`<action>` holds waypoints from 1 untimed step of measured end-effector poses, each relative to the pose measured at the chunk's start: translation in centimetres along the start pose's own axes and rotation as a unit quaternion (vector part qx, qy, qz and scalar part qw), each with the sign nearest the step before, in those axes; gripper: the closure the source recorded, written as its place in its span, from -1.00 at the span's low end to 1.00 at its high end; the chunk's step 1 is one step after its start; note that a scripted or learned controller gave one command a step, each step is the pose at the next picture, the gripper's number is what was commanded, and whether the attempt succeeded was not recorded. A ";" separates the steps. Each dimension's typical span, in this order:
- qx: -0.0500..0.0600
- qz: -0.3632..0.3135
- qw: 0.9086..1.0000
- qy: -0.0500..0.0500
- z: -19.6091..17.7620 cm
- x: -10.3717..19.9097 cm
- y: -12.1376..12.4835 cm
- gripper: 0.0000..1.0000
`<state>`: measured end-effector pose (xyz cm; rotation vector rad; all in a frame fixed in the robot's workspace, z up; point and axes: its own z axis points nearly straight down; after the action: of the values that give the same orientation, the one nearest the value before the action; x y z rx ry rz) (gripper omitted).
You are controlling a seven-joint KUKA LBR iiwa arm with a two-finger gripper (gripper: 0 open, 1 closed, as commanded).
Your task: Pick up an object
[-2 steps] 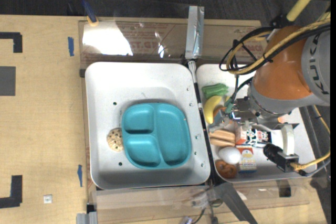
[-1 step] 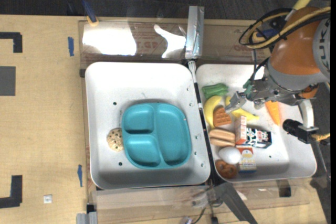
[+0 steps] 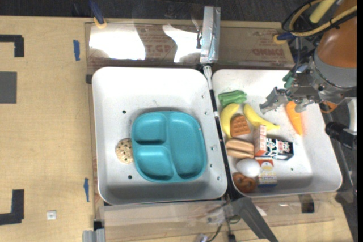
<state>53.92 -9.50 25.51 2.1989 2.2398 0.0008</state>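
White plastic is the material of both bins. The left bin (image 3: 102, 122) holds a teal tray (image 3: 168, 145) with three compartments, lying a little turned, and a round cookie (image 3: 124, 151) lies just beside the tray's left edge, touching or almost touching it.

The right bin (image 3: 323, 170) holds a group of toy foods along its left side. At the top there is a green pepper (image 3: 231, 97), and below it a yellow banana (image 3: 227, 117) that curves down. A brown waffle-like piece (image 3: 240, 126) lies next to the banana, and a second yellow banana (image 3: 255, 119) goes at a slant to the right. Lower I see a hot dog (image 3: 240, 148), a white egg (image 3: 247, 167), a small brown round piece (image 3: 245, 181) near the front wall, and a milk carton (image 3: 273, 147) lying flat with a small box (image 3: 266, 173) under it.

More to the right, an orange carrot (image 3: 295, 117) lies in the bin, pointing down. My gripper (image 3: 295, 96) is directly above the carrot's upper end. I cannot tell if it is released or clenched, or if it grasps the carrot, because the view is too unclear there. My arm (image 3: 339, 54) comes in from the right.
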 end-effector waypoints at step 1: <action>0.005 -0.128 0.992 0.002 7.5 4.1 2.2 -1.00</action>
<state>56.03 -5.38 18.00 1.8986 2.5113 -0.0062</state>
